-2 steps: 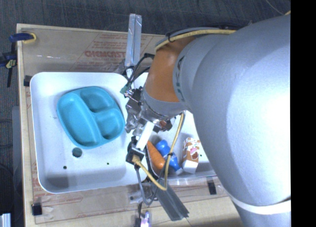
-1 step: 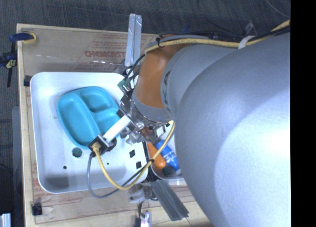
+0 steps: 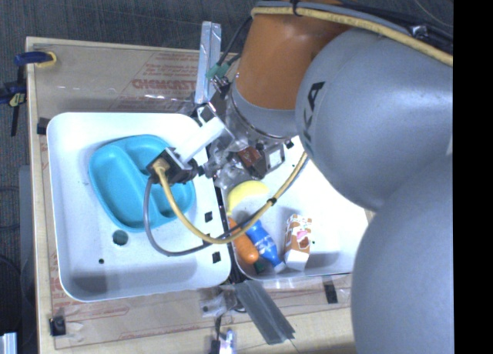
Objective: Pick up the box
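Note:
The box (image 3: 297, 242) is a small white and brown carton standing near the front edge of the right bin (image 3: 339, 262). Beside it on its left lie a blue bottle (image 3: 264, 245) and an orange item (image 3: 245, 250). My gripper (image 3: 245, 160) hangs over the divide between the two bins, up and to the left of the box and apart from it. A yellow round object (image 3: 246, 195) sits just below the gripper. The grey arm covers most of the right bin.
A blue curved dish (image 3: 127, 179) lies in the left bin (image 3: 85, 268), with a small dark green piece (image 3: 119, 238) in front of it. A yellow and black cable (image 3: 166, 214) loops from the wrist over the left bin.

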Robot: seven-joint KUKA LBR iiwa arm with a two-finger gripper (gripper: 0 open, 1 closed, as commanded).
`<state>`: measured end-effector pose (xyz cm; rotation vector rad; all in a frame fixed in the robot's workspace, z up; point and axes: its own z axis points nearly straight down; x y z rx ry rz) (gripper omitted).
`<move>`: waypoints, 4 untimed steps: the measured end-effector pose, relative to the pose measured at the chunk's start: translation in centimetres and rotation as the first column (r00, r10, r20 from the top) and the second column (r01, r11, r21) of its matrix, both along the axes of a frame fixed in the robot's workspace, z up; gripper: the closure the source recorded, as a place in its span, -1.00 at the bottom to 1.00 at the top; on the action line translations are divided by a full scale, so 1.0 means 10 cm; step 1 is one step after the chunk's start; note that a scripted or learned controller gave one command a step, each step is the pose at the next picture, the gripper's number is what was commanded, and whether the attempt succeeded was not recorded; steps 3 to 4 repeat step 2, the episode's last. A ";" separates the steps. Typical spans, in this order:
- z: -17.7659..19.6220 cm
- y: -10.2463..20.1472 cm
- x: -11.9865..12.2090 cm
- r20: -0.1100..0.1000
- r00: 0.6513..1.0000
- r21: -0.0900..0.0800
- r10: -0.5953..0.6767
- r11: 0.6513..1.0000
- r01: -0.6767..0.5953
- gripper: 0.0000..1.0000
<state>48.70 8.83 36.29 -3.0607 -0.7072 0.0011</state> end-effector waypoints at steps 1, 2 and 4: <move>-0.01 0.13 -0.10 0.001 0.970 0.000 -0.244 0.970 0.244 1.00; 0.09 0.14 -0.09 0.001 0.972 -0.003 -0.237 0.972 0.237 1.00; 0.09 0.14 -0.09 0.001 0.972 -0.003 -0.237 0.972 0.237 1.00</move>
